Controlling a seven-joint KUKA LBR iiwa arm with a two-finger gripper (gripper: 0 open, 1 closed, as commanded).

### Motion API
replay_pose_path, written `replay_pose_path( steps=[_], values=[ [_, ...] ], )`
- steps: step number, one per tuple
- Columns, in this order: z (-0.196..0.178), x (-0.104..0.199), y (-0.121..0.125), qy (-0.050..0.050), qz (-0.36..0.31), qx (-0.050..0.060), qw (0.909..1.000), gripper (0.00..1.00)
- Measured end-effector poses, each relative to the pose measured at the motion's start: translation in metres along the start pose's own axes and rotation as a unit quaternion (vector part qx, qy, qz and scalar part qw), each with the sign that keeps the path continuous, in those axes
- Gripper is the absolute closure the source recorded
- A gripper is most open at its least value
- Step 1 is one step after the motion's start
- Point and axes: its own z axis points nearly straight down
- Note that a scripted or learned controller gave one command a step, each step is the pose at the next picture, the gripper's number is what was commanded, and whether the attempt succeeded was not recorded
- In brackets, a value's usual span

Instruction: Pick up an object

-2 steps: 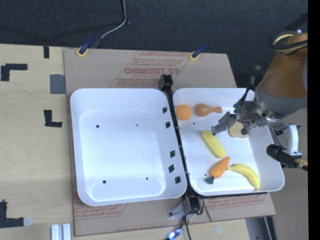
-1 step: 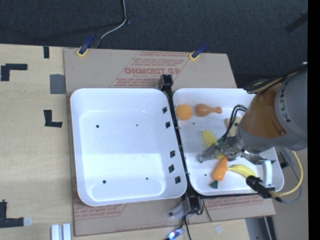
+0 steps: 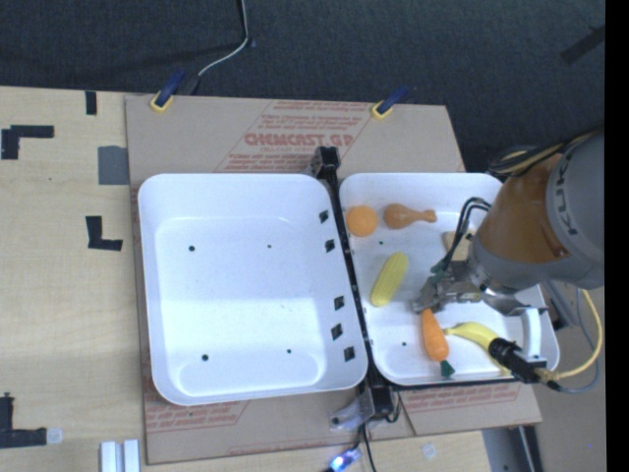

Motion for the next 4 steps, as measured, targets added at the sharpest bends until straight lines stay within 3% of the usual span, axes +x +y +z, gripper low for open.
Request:
replay_pose_path(
  steps=[1,2,4],
  values=[
    [-0.148,0.092,-0.003,0.002,-0.006,-0.005,1.0,1.0],
    [-0.149,0.087,-0.005,0.001,-0.002,0.002,1.0,1.0],
    [-0.167,0.087,-0.005,0.001,-0.002,0.003,1.0,1.0]
  ],
)
